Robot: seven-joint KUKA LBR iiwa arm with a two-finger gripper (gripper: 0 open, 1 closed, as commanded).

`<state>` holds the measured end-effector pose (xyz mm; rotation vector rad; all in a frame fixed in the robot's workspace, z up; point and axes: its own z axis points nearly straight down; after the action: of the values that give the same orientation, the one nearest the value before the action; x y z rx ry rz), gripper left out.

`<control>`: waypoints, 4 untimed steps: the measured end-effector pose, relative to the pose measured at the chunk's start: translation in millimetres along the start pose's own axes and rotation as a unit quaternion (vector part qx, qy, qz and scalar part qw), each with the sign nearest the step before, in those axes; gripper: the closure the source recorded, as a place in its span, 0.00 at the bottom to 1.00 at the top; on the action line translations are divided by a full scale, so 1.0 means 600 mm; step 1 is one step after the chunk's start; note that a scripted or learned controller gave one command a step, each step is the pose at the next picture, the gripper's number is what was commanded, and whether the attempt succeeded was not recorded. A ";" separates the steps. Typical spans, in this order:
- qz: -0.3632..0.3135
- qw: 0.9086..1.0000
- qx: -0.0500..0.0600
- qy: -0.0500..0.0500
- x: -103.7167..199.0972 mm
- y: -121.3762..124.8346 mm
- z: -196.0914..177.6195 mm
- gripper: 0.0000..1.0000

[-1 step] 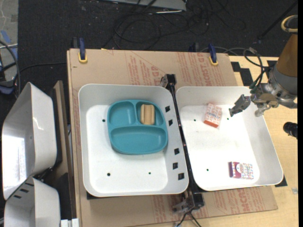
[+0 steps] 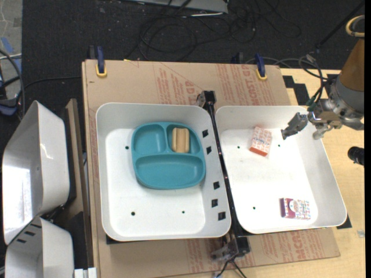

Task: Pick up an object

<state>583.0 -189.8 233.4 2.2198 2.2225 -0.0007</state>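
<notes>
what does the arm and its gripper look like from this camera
The arm enters at the right edge as a rounded tan-brown segment, orange band at the top corner. Below it sits a grey metallic wrist with thin dark cables running along it. The gripper has a dark finger and a lighter grey one beside it.

Teal tray (image 2: 168, 172) (tan block (image 2: 181, 140))

Robotics lab: clamped cardboard bench (image 2: 174, 83), loose floor cables (image 2: 174, 25).
</notes>
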 end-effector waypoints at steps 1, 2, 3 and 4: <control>0.001 1.000 0.002 0.000 -0.007 0.010 0.078 0.00; 0.001 1.000 0.002 0.001 -0.006 0.015 0.151 0.00; 0.001 1.000 0.003 0.001 -0.004 0.013 0.241 0.00; 0.001 1.000 -0.001 0.000 -0.005 0.016 0.218 1.00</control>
<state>592.8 -192.9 102.8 2.2209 2.2190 0.0009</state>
